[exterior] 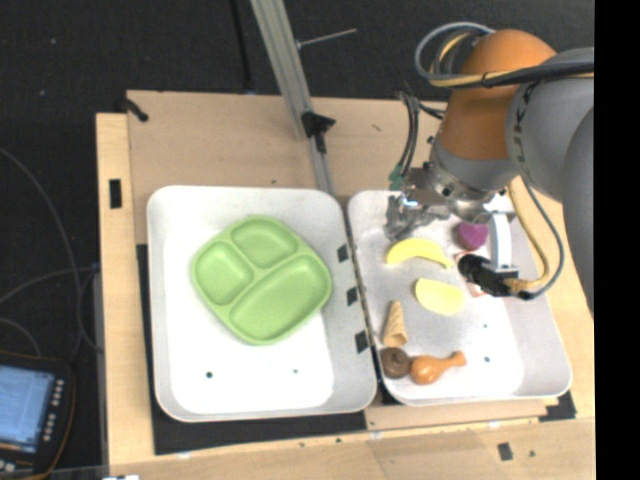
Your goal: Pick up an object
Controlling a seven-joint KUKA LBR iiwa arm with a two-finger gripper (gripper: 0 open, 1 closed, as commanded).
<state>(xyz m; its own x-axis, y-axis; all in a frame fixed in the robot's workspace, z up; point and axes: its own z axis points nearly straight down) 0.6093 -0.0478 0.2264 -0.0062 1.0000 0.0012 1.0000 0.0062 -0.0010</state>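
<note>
Bench [200, 138] seen from above at a slant, with two white bins side by side.

Left bin [180, 268]: holds one green plate [262, 280] with three compartments. Lies flat near the middle, turned at an angle to the bin's walls.

Right bin [505, 353]: holds all the small items, each lying on the bin floor.
- Banana [418, 254] in the far half, arched, both ends toward the near side.
- Yellow slice [440, 296] just beside it on the near side, parted from it by a thin strip of white.
- Cone [394, 320] along the bin's left wall, narrow tip pointing away, brown scoop [395, 361] at its near end.
- Orange piece [435, 367], pear-shaped with a thin neck pointing right. Touching the scoop or just short of it; cannot tell which.
- Purple piece [472, 235] toward the far right, partly hidden by the wrist.

Arm [555, 138] in from the right, orange band above the right bin's far edge. Gripper [403, 216] low at the bin's far left corner, just beyond the banana's left end. Contact with the banana unclear. Claw state: cannot tell, too small and dark to read.

Grey metal post [285, 58] slants from the top of the view down to the bench, ending near the gap between the bins.
</note>
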